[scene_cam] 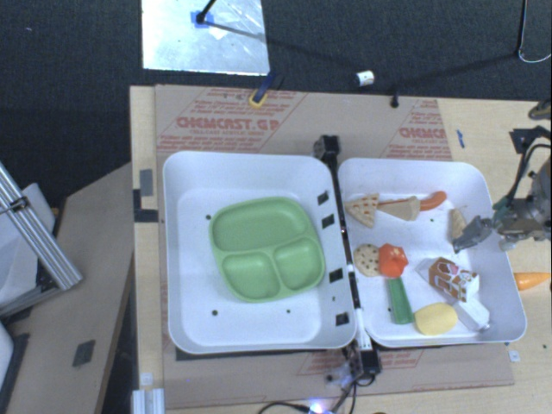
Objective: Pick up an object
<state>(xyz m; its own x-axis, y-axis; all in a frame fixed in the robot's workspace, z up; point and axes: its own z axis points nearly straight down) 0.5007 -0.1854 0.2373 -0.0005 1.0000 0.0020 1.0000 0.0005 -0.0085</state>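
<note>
Tool (477, 231) at right bin (509, 304) right rim, toy food crowding beneath

Right bin (496, 313) holds all the toy food, left bin (181, 257) has just the green divided tray (263, 248), flat, centred. In the right bin: waffle-cone wedge (363, 209) top left, touching a tan slice (399, 207) and an orange-red sausage (432, 200). Mid-left: cookie (367, 259) touching a red tomato (392, 260); green stick (398, 301) just below. Front: yellow lemon (435, 318), beside a brown-and-white boxed piece (452, 278). Small tan piece (457, 223) near the right wall.
</note>
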